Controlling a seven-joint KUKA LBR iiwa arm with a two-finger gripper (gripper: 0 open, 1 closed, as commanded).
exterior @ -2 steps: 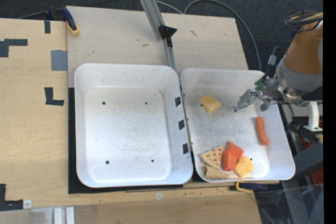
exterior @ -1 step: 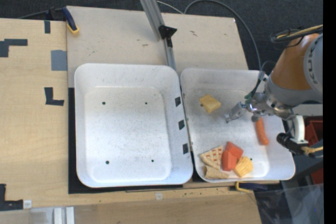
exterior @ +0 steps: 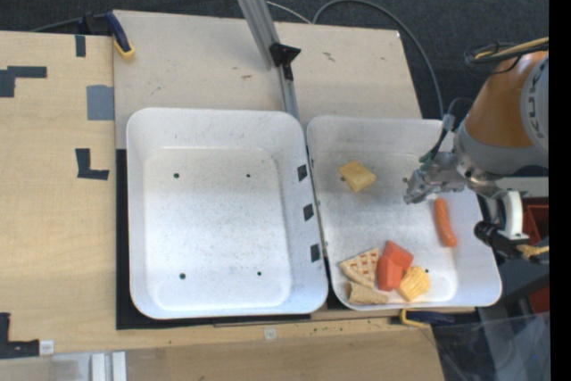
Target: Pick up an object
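- The gripper (exterior: 417, 188) hangs low inside the right bin (exterior: 393, 138), near that bin's right wall and about midway along it; the grey arm with its orange band (exterior: 500, 111) reaches in from the counter's right edge.
- How far the fingers stand apart cannot be told: they show only as a small dark cluster, and nothing can be seen held between them.
- A slim orange carrot-like piece (exterior: 444, 222) lies just beside the gripper, toward the bin's front right corner, apart from the fingers.
- A yellow block (exterior: 357, 177) rests near the middle of the right bin, well apart from the gripper.
- In the right bin's front edge sit a waffle-patterned piece (exterior: 360, 267), a red-orange chunk (exterior: 393, 265) and a small yellow ridged piece (exterior: 414, 284), crowded together and touching.
- The left bin (exterior: 143, 192) stands against the right one on the counter (exterior: 53, 192).
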